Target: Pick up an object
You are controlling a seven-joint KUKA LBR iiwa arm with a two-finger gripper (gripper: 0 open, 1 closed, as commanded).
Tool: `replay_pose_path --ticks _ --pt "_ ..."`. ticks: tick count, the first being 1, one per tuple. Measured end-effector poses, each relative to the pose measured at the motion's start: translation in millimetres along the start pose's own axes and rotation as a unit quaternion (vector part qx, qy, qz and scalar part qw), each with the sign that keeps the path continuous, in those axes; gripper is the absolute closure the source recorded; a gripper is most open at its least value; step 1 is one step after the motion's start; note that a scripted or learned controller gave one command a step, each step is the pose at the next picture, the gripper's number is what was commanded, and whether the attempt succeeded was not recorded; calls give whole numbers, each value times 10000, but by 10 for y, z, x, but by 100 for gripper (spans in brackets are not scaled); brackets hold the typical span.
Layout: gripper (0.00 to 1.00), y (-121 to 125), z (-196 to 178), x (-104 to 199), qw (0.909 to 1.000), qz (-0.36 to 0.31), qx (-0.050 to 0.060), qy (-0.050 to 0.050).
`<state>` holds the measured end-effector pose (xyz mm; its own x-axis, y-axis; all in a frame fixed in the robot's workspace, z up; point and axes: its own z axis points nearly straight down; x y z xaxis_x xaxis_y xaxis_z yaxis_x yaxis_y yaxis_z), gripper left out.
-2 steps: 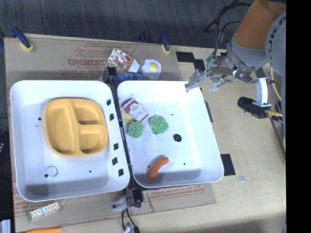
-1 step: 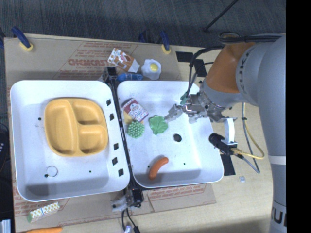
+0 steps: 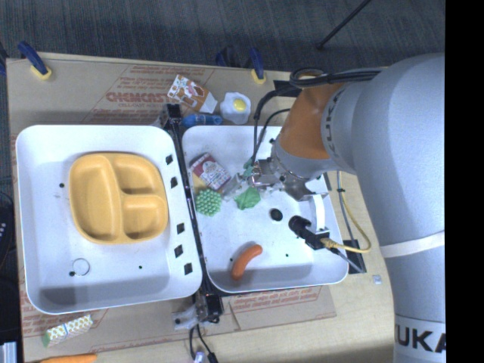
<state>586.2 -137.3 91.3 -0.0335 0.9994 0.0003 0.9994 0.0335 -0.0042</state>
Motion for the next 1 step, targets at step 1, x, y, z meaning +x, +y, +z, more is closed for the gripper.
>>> replay_pose_path --ticks 1 --pt "100 3 -104 -4 10000 -17 7 1"
